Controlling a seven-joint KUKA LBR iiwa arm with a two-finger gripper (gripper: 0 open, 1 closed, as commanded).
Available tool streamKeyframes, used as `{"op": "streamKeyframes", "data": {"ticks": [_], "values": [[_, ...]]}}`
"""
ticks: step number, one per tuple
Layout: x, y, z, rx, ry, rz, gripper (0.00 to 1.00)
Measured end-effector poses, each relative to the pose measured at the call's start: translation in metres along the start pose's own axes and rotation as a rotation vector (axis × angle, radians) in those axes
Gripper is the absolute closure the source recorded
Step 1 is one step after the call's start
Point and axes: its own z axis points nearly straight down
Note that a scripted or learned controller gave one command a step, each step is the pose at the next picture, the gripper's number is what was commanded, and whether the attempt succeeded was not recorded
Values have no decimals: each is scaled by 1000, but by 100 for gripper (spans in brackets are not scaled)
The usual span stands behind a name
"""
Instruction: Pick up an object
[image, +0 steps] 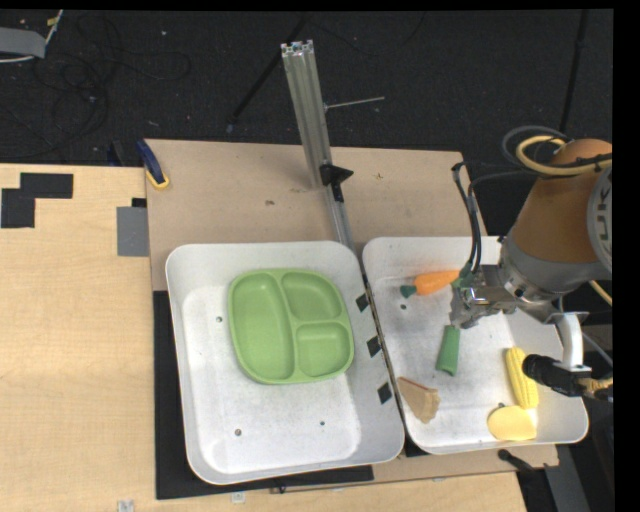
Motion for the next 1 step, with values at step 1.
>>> {"op": "streamKeyframes", "data": {"ticks": [1], "values": [[3,4,-43,-1,0,-1,100]]}}
